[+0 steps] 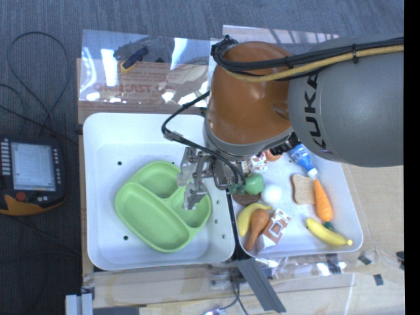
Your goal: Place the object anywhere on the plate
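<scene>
Grey arm, white KUKA lettering, orange band, black cables, metal tool

Dark grey carpet (apparently ribbed) surrounds bench.

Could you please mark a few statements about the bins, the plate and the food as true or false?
1. The green plate lies in the left bin. True.
2. The gripper is above the plate's right edge. True.
3. The carrot rests on the plate. False: it lies in the right bin, beside the slice of bread.
4. The plate has a single undivided well. False: ridges split it into compartments.
5. A yellow banana lies in the right bin near the carrot. True.
6. The handheld control pad sits inside the left bin. False: it sits on the floor, left of the bench.
</scene>
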Robot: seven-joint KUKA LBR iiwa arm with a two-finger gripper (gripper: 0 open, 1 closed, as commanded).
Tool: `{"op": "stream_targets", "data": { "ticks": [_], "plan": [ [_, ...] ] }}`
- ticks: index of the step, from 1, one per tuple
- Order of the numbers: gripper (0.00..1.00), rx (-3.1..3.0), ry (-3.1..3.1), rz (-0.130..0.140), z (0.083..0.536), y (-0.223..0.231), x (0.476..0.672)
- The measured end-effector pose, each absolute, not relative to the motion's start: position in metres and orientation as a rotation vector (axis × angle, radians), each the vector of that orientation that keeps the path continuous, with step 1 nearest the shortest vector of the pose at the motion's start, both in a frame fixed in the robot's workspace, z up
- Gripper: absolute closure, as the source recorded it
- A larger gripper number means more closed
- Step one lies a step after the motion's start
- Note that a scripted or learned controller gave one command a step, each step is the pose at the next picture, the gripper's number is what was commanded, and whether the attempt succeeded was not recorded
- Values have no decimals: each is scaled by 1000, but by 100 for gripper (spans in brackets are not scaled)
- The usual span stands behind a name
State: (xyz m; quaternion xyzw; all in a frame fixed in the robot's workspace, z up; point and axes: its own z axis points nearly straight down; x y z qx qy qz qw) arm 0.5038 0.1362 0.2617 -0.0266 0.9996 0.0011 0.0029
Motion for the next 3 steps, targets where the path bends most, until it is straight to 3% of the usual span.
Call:
{"op": "stream_targets", "data": {
  "ticks": [1,2,3],
  "plan": [
    [0,-81,3138,1,260,135,503],
    [100,-82,3135,1,270,136,504],
    [0,-82,3136,0,269,136,504]
  ]
}}
